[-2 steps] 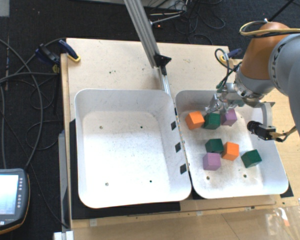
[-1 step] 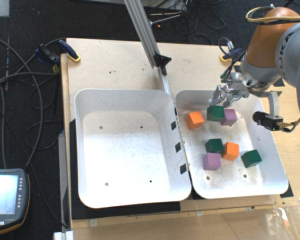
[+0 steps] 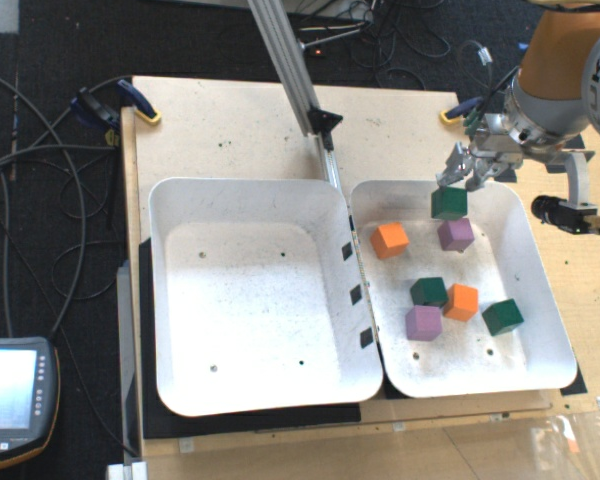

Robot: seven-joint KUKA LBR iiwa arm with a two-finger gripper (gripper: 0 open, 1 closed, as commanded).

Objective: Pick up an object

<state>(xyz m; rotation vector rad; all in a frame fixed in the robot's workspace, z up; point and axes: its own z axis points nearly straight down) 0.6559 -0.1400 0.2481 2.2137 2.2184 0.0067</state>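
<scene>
My gripper (image 3: 458, 180) hangs over the back of the right bin (image 3: 540, 268), reaching in from the right. A dark green cube (image 3: 448, 205) sits at its fingertips, its top caught between the two fingers, which are shut on it. The cube appears slightly raised over the bin's rear part. Just in front of it lies a purple cube (image 3: 456, 234), close to the held one.
The right bin also holds an orange cube (image 3: 389, 239), a green cube (image 3: 429, 291), a second orange cube (image 3: 461, 302), a purple cube (image 3: 423, 322) and a green cube (image 3: 502, 316). The left bin (image 3: 170, 268) adjoins it. A slanted metal pole (image 3: 285, 53) stands behind the bins.
</scene>
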